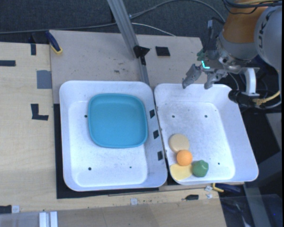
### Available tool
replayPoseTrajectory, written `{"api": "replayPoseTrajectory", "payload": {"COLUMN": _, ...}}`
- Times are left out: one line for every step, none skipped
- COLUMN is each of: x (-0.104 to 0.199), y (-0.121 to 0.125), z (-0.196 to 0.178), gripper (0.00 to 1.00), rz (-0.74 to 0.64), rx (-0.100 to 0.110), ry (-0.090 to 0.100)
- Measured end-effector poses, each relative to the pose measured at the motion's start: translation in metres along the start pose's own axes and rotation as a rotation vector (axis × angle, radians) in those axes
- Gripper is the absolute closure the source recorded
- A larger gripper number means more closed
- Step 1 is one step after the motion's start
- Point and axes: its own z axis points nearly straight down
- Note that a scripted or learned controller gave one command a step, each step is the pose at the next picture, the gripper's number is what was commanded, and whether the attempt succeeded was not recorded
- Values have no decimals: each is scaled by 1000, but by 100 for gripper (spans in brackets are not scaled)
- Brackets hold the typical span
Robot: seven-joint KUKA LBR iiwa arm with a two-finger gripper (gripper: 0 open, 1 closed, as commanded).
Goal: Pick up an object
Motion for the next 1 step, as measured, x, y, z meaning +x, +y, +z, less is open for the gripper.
{"api": "replayPoseTrajectory", "payload": {"x": 0, "y": 0, "z": 0, "gripper": 0, "rz": 0, "rx": 0, "ry": 0}}
